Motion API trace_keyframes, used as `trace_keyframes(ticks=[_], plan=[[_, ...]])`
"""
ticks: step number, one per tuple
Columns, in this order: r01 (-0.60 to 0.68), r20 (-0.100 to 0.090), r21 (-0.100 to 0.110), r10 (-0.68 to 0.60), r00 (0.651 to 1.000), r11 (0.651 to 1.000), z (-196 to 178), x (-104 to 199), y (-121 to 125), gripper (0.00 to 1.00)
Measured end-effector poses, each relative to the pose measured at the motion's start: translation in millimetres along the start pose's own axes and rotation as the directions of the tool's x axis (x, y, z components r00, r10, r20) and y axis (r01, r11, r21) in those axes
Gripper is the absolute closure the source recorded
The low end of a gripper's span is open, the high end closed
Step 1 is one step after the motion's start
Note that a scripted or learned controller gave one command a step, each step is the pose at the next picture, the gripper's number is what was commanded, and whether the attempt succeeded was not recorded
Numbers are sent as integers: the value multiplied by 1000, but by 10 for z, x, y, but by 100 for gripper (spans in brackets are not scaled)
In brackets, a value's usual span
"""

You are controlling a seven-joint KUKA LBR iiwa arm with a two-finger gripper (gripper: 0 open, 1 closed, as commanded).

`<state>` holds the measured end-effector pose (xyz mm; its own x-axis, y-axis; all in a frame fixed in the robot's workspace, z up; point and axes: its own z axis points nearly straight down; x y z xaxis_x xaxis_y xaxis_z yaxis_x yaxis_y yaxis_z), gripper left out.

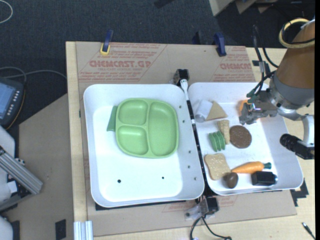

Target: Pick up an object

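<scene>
1. Camera view, my fingers (248,115): whether they are spread or closed, I cannot tell; they hang low over the right bin (295,176), just above the round brown patty (240,136), with a small orange piece (242,104) beside them.
2. Candidates: patty, carrot (248,167), green ridged piece (217,140), toast slice (216,164), all lying flat and loosely spaced, so I judge descent possible.
3. Room: the far rim is near; the left bin (95,134) holds a green divided plate (147,127).

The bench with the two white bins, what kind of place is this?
Probably a robotics lab test bench: a protective-film-covered board clamped with a blue clamp, two shallow white plastic bins, and loose cables on dark carpet.
</scene>
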<state>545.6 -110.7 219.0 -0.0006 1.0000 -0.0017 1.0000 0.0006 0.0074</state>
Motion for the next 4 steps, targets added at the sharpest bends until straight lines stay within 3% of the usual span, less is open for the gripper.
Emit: trace_keyframes(ticks=[1, 2, 3, 4], plan=[[0, -1, 4, 0, 1000, 1000, -63, 1, 7, 100], [4, -5, 11, -4, 1000, 1000, 14, 545, -138, 100], [0, -1, 4, 0, 1000, 1000, -164, 410, -113, 100], [-1, -3, 11, 1, 1000, 1000, 40, 476, -153, 100]])
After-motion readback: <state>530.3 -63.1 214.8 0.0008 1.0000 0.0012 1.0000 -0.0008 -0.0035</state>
